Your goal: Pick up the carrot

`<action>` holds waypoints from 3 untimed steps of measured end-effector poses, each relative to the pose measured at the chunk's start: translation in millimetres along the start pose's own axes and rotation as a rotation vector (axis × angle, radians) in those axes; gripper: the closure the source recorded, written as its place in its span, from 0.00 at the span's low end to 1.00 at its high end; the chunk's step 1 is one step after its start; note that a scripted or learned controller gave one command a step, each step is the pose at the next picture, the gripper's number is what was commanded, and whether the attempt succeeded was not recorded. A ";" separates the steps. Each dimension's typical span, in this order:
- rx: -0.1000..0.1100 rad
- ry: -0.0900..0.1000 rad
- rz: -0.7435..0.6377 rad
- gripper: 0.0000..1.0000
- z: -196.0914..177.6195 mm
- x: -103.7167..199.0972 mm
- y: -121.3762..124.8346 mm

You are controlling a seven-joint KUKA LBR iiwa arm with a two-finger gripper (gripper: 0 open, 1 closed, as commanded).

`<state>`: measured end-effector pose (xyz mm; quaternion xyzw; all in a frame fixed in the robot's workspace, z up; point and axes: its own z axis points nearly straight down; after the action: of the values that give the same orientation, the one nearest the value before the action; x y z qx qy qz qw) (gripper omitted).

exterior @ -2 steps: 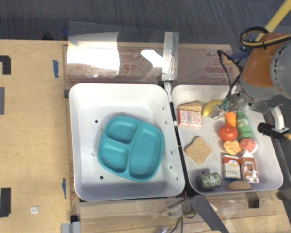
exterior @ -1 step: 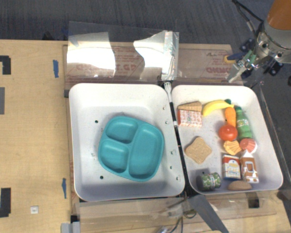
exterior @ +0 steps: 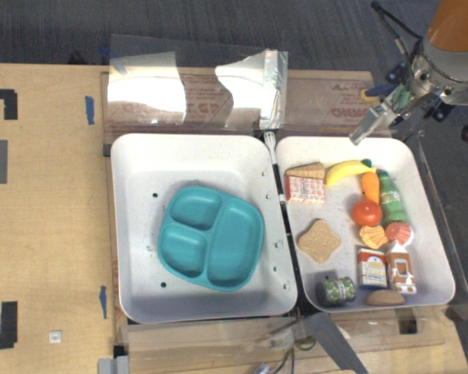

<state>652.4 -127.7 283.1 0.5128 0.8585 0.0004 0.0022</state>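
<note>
While you look at the upper right of the camera view, you find the hand (exterior: 364,131) hanging over the far rim of the right bin (exterior: 433,209), reaching down at a slant from the grey wrist and the orange band above it. You cannot tell from this angle whether its fingers are apart or together, and nothing shows between them.

Take the carrot (exterior: 370,185) as your landmark. It lies in the right bin, nearer you than the hand and well apart from it, standing lengthwise with its narrow end toward the far rim. Just beyond and to the left of the carrot you see a yellow banana (exterior: 345,171), its tip close to the carrot's top. Touching the carrot's right side is a green bottle (exterior: 390,197). Right below the carrot sits a red tomato (exterior: 366,212), and below that an orange wedge (exterior: 372,236) with a small red fruit (exterior: 398,232) beside it. To the left of the carrot you see a pink-and-white wafer box (exterior: 306,185), and lower left a slice of bread (exterior: 319,241). Further toward you from the carrot stand two small cartons (exterior: 387,269), a green can (exterior: 338,289) and a brown potato-like piece (exterior: 386,296).

Far to the left of the carrot, across the divide, the left bin (exterior: 132,170) holds a teal sectioned plate (exterior: 210,237). Both bins rest on the bench (exterior: 39,209).
</note>
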 end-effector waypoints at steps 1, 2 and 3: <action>0.010 0.007 -0.074 0.00 176.0 -53.5 -89.4; 0.014 -0.010 -0.081 0.00 183.0 -15.1 -15.2; -0.007 -0.015 -0.094 1.00 170.8 -9.4 -4.3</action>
<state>653.8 -138.3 112.3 0.4720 0.8815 -0.0005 0.0106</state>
